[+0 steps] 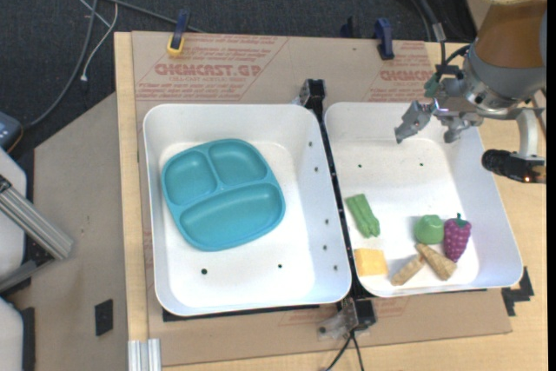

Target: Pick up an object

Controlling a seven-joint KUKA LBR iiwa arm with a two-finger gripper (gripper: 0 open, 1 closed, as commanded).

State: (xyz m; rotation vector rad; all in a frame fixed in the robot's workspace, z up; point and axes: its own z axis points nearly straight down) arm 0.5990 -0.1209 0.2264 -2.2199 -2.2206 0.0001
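Two shallow white bins are seen side by side on a cardboard sheet point(261, 65) that covers the desk. In the left bin point(165, 274) a teal divided plate point(224, 192) with three compartments is laid flat, nearer the bin's left and far sides. The right bin point(382, 152) holds a cluster of small toy foods along its near edge: a green oblong piece point(363, 215) close to the divider, a yellow cheese-like block point(371, 261) just in front of it, two tan bread-like sticks point(423, 264) lying crossed or touching, a green rounded piece point(428, 228), and a purple bunch of grapes point(456, 237) just beside that piece on its right.

The tool point(432, 128) is held above the far right part of the right bin, well apart from the toy foods. Its two fingers point(410, 124) are seen spread, released, with nothing between them.

On the cardboard, red printing is read as "CHEMCAST GP" point(208, 69) behind the left bin; a similar red print point(401, 76) behind the right bin is partly hidden. Two blue clamps point(180, 30) are fixed at the sheet's far edge.
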